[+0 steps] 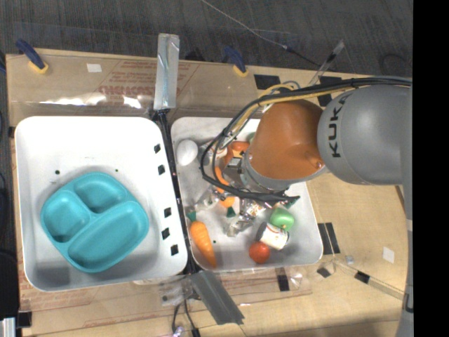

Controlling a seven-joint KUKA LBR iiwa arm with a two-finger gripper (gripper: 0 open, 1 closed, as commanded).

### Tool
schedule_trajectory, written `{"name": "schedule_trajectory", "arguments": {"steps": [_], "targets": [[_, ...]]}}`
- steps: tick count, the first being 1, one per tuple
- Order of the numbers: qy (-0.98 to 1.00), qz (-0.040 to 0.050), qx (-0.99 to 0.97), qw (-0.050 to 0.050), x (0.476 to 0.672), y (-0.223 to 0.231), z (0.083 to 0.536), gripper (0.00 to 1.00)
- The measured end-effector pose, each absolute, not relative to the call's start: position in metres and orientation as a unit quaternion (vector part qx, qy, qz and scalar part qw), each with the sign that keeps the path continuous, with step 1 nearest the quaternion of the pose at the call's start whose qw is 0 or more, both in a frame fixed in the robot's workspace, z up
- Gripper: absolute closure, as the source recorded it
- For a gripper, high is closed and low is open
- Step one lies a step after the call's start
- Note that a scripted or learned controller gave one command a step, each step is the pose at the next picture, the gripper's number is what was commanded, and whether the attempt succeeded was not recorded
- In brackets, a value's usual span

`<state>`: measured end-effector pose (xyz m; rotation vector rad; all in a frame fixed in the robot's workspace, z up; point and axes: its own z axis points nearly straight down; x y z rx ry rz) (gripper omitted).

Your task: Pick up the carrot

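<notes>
The carrot (203, 243) is an orange, tapered piece lying near the front left corner of the right bin (309, 248), its tip pointing toward the front wall. My gripper (240, 216) hangs low over the middle of that bin, below the orange wrist band (284, 142), just right of and behind the carrot. The carrot lies apart from the gripper. The wrist hides much of the gripper's body.
A small orange piece (228, 203) sits right by the gripper, and another orange item (238, 147) lies behind it. A green-and-white object (280, 225) and a red ball (259, 253) lie front right, a white egg (186, 152) back left. A teal divided plate (95, 220) lies in the left bin (42, 139).
</notes>
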<state>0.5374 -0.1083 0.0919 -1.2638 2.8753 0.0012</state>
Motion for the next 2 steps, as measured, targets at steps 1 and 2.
{"name": "schedule_trajectory", "arguments": {"steps": [1, 2], "targets": [[0.913, 0.0003, -0.407, 0.002, 0.539, -0.105, 0.103, 1.0], [0.868, -0.001, -0.496, 0.003, 0.526, -0.043, 0.194, 1.0]]}}
